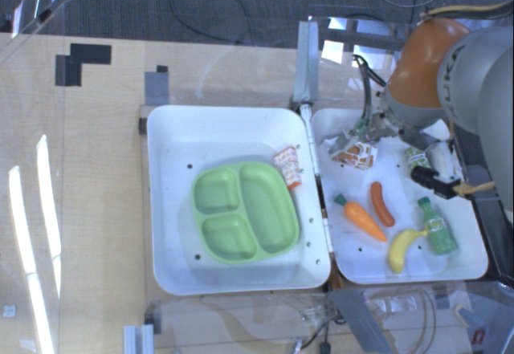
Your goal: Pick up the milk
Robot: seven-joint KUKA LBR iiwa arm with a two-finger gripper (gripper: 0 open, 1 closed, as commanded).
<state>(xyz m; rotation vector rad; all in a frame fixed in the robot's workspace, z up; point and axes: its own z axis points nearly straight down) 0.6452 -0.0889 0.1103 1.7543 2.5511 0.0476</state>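
The grey arm with its orange band reaches in from the right of the frame, and its gripper (371,129) is low in the upper left part of the right-hand white bin (474,268). It sits directly over a small white-and-orange printed carton (356,154), which I take to be the milk; the carton lies tilted on the bin floor, just below the tool. How far the jaws stand apart, and whether they have any hold on the carton, I cannot tell, since the wrist hides them from above.

The tool's place over the carton suggests a grasp being attempted there.

Lower in the same bin lie an orange toy carrot (361,217), a red sausage (381,204), a yellow banana (401,249) and a green bottle (436,228), all apart from the carton.

The left-hand white bin (173,280) holds a green compartment plate (244,211), with a second small red-and-white packet (288,165) at its upper right corner.
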